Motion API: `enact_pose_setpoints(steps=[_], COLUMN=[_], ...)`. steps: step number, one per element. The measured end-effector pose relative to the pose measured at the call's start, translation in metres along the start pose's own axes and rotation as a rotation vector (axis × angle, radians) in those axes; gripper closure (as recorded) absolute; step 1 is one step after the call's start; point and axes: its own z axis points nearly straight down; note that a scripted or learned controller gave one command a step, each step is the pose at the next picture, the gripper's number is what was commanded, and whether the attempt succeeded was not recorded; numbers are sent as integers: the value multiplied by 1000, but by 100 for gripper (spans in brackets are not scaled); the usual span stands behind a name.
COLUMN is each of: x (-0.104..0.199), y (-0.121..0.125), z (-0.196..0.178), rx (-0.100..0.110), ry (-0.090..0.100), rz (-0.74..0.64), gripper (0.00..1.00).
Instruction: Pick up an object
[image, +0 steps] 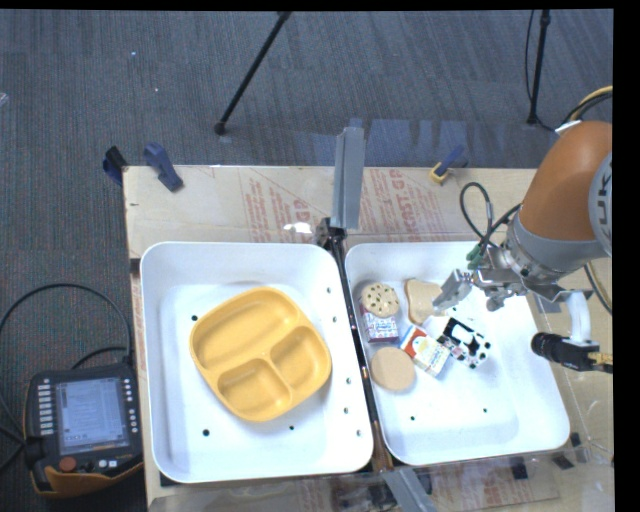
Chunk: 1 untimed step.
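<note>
Overhead view of two shallow white bins side by side, with the grey arm and its orange band (568, 180) reaching in from the right.

The two-finger gripper (462, 287) hovers over the right bin (500, 425), fingers spread, nothing between them. Just beside its tip lies a tan bread-shaped piece (422, 296); a round speckled cookie (379, 297), a small printed carton (427, 351), a black-and-white toy (468, 340) and a flat tan disc (392, 370) cluster nearby. The left bin (165, 300) holds a yellow three-compartment plastic plate (260, 353).
</note>
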Motion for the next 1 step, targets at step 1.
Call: enact_pose_setpoints(steps=[1], x=[-34], y=[-14], z=[95], rx=[-11], ry=[-2], rz=[-20], gripper=[0])
